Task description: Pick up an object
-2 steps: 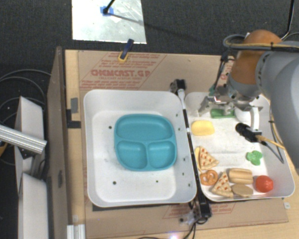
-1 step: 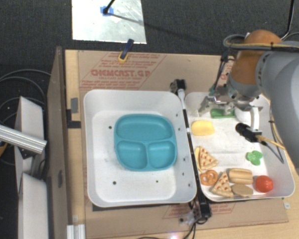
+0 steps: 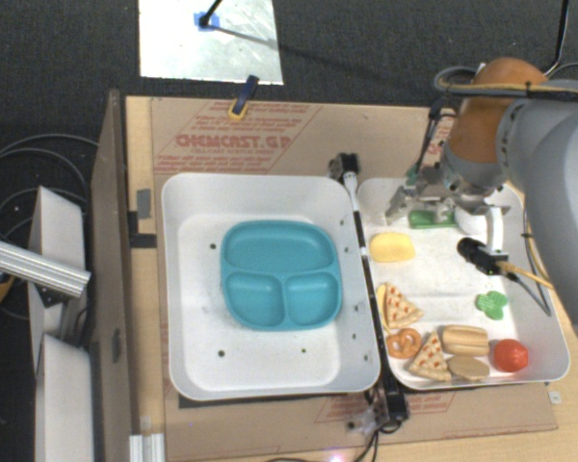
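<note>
Gripper (image 3: 426, 198) low over the right bin's (image 3: 549, 330) far edge.
Whether it grasps anything cannot be told; a green object (image 3: 430, 219) lies just beneath, yellow piece (image 3: 392, 248) nearby.

You had even, fairly bright light from overhead, and it washed the two white bins (image 3: 270, 195) close to pure white, so their rims lost detail. The shiny sheet (image 3: 212, 29) beyond the bins threw back a pale, mottled glare. The dark floor around the bench stayed dim, with the cables left of the bins barely readable. Shadows were soft and short: a faint one hugged the blue tray (image 3: 279, 272). The arm (image 3: 520, 123) at the right of the bins looked soft and slightly blurred. The whole picture was grainy and low in sharpness.
</note>
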{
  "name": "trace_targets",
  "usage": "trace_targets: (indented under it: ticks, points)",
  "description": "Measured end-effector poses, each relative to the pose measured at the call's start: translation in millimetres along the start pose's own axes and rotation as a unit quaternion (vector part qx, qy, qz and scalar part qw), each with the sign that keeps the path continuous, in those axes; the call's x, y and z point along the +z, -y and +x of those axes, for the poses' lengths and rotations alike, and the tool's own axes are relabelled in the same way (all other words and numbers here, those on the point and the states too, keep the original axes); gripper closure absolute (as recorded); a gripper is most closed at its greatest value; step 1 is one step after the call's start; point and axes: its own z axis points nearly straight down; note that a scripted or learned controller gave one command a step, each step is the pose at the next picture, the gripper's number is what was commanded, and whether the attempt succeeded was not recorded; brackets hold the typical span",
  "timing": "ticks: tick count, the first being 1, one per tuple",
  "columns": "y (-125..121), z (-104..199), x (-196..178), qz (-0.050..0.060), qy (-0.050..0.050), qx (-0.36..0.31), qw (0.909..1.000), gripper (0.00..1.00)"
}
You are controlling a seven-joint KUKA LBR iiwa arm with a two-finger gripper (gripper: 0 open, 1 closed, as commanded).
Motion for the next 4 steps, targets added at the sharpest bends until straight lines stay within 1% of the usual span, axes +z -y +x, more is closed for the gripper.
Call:
trace_targets:
  ticks: [3,4]
  points:
    - [0,-22,0,0.0,0.0,0.0,1.0,0.0]
    - [-2,-23,-13,-0.003,0.001,0.0,1.0,1.0]
